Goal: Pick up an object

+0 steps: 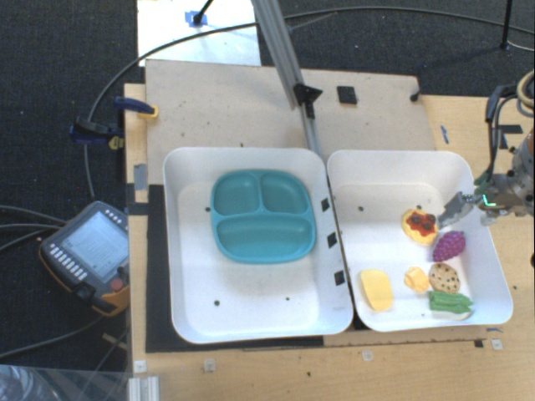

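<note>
While end effector (pixel 454 210) hung over right bin (pixel 380 170), grip state unclear, toy pizza slice (pixel 420 225) lay just beside its tip, purple grapes (pixel 449 245) below, cookie (pixel 444 278) farther.

Wooden bench (pixel 251 98), two white bins (pixel 192 249) (pixel 393 170) side by side
</note>
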`<control>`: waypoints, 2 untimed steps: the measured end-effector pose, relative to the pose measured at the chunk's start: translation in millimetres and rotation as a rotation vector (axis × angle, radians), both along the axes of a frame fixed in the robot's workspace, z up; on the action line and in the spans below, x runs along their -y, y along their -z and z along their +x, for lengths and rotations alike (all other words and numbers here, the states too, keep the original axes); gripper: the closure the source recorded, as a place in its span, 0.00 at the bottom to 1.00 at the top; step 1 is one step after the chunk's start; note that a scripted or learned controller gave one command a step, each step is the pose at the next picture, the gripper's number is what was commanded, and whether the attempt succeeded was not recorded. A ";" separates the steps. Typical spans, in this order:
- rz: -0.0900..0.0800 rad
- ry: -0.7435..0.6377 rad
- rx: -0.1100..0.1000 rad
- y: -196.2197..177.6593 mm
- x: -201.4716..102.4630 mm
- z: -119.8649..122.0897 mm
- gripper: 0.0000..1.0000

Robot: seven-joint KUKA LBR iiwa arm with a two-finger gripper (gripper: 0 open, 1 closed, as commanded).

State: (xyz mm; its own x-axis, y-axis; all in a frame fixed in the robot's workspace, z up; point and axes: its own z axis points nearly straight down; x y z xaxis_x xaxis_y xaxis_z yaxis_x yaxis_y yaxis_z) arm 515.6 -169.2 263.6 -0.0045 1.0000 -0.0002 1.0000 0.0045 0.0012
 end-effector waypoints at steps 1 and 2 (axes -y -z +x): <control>0.000 0.000 0.001 -0.3 0.0 0.2 0.00; 0.000 0.004 -0.002 49.3 10.3 -0.1 0.00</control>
State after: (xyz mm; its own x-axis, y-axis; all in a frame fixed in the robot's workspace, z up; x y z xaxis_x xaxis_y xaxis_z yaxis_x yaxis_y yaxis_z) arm 515.5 -179.5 214.3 -0.0006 1.0000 -0.0002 1.0000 0.0006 -0.0004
